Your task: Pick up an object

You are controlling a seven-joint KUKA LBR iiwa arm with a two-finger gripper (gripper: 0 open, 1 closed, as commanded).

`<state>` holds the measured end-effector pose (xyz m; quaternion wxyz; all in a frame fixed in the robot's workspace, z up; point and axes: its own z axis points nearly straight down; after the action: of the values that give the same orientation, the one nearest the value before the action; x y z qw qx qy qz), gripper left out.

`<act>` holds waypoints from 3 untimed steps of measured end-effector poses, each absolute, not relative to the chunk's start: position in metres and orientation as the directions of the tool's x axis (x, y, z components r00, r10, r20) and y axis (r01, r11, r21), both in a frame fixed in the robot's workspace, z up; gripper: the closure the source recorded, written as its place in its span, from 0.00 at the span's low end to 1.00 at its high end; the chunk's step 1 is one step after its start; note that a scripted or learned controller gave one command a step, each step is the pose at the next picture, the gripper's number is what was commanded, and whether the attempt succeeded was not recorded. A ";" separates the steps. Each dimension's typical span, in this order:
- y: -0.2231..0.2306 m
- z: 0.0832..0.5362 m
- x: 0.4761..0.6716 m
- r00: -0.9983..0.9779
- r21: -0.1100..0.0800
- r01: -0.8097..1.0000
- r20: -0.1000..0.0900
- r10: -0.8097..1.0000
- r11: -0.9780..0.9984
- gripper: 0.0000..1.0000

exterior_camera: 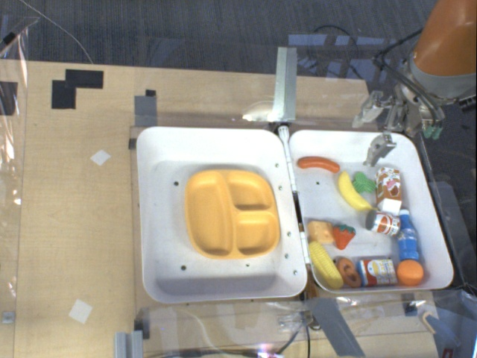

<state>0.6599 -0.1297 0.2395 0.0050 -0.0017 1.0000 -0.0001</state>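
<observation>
Orange and round, a toy orange [410, 272] sits in the nearest right corner of the right bin [440, 239]. Just left of it a small can with a red label [378, 271] lies on its side, then a brown ring-shaped piece [346, 268], and a yellow corn cob [325, 264] lies against the bin's near left wall. A little farther back, a tan slice like bread [321, 232] touches a red piece with a green top [343, 236]. On the right side a blue bottle [407, 237] lies just behind the orange, with a small red and white tin [383, 223] at its far end. Beyond those a banana [352, 191] lies at a slant, a green piece [364, 182] beside it, and a red and white carton [388, 185] stands close to the right. A red sausage [318, 164] lies alone near the bin's far left corner.

The left bin [160, 274] holds a yellow divided tray [231, 212] at its middle, with one long compartment and two smaller ones.

The hand [378, 151] hangs over the far right part of the right bin, behind the carton and apart from every toy; nothing is seen in its grip, and whether it is open or closed cannot be told. The arm [447, 36] rises from it to the upper right.

Both bins rest on a pale wooden worktop [74, 200]; at its far left lie black tape marks [74, 86], and a grey metal post [286, 84] stands behind the seam between the bins
</observation>
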 end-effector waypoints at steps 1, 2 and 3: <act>-0.132 0.129 0.670 -0.952 0.002 0.307 -0.003 0.307 0.952 0.00; -0.090 0.088 0.655 -0.936 0.004 0.353 -0.009 0.353 0.936 0.00; -0.079 0.088 0.658 -0.745 0.002 0.667 0.001 0.667 0.745 0.00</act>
<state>0.6580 -0.0795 0.0880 -0.0001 0.3571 0.9341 0.0014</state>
